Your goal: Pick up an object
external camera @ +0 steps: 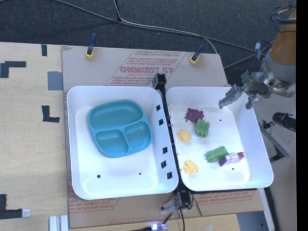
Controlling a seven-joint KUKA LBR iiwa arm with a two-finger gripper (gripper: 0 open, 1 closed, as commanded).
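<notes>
The right bin (pixel 250 129) holds several small toys. A purple piece (pixel 194 114) lies beside a green piece (pixel 202 128), with a yellow piece (pixel 184 136) below them. A second yellow piece (pixel 190 167) sits near the front. A green piece (pixel 216 154) touches a dark red tube with a white label (pixel 232 158). My gripper (pixel 239 101) hangs over the bin's far right corner, above and to the right of the toys. It is open, with nothing between its spread fingers.
The left bin (pixel 79 143) holds a blue divided plate (pixel 120 128). A black divider strip (pixel 164 134) runs between the bins. Two yellow clamps (pixel 89 52) (pixel 195 57) pin the cardboard at the back. Cables (pixel 144 23) cross the dark floor behind.
</notes>
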